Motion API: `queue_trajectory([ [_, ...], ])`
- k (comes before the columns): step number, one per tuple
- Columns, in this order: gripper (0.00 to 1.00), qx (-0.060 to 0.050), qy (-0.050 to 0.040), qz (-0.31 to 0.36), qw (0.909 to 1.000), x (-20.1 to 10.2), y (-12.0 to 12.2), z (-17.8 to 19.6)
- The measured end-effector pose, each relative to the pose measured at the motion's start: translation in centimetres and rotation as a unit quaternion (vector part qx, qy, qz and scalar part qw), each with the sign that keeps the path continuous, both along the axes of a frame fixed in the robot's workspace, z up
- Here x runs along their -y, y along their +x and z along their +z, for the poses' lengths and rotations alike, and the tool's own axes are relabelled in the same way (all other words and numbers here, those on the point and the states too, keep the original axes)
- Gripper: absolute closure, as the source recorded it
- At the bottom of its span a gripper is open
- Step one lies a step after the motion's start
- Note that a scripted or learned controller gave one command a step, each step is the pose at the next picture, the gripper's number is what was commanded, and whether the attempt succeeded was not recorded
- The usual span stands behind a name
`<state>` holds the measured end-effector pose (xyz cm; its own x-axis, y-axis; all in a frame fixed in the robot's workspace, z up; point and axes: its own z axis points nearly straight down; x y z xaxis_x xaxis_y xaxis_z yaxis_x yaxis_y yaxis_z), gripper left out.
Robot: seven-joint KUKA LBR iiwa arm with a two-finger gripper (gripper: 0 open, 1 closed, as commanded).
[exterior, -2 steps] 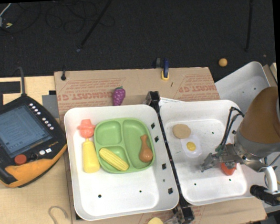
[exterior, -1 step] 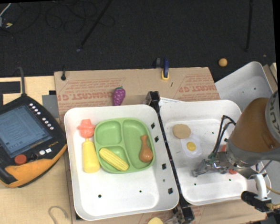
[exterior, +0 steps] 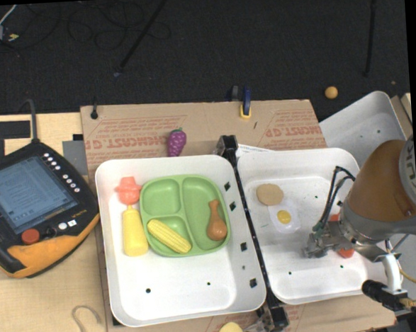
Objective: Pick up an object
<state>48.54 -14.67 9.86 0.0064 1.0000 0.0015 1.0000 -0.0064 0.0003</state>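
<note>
Red showed at the small piece (exterior: 347, 252) near the right bin's (exterior: 302, 293) front-right corner, touching your fingers' (exterior: 319, 245) right side; whether they were apart or together you couldn't tell.

Background of the workspace. The far part of the scene is a dark carpeted floor (exterior: 206, 41) crossed by thin black cables (exterior: 138, 35); a small orange ball (exterior: 331, 92) lies on it at right. The light wooden surface (exterior: 40, 308) occupies the lower left. On it rests a control pendant (exterior: 33, 202) with a lit screen and an orange-and-black casing. A flattened sheet of printed brown cardboard (exterior: 198, 127) lies on the surface, held at its far edge by a blue-and-yellow clamp (exterior: 245, 102). A small purple object (exterior: 176, 141) sits on the cardboard. A curved metal hook (exterior: 88, 326) lies near the lower left corner. Lighting is even, without strong shadows.
</note>
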Motion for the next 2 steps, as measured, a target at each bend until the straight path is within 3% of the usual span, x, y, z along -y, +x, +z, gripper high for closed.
queue_trajectory([
  [2,1.0,0.001,-0.0008,0.003,1.0,0.1,-0.1,11.8],
])
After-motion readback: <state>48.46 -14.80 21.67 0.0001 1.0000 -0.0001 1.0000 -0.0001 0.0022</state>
